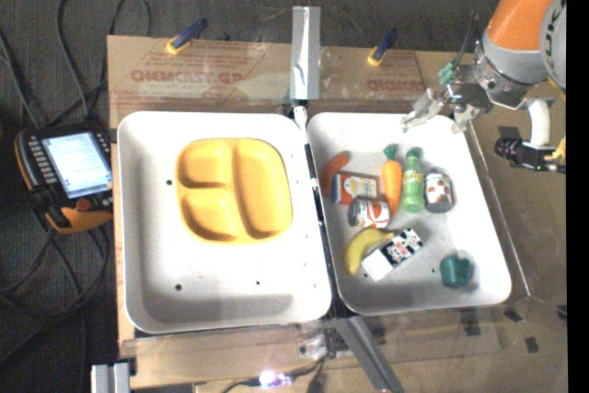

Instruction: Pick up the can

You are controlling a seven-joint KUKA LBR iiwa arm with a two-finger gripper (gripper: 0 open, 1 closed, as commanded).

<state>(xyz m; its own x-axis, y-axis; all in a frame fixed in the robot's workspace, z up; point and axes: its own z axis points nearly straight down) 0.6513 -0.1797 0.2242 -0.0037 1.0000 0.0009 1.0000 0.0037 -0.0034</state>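
Bench (138, 87) bears two white bins: left (147, 290), right (488, 281)

Two bins sat side by side. A sectioned tray (235, 189) lay in the left bin (138, 225). In the right bin (488, 225), the can (370, 213) lay near centre: a carton (352, 187) at its 11 o'clock, a carrot (393, 183) at 1, a bottle (412, 182) beyond that, a banana (362, 248) at 6.
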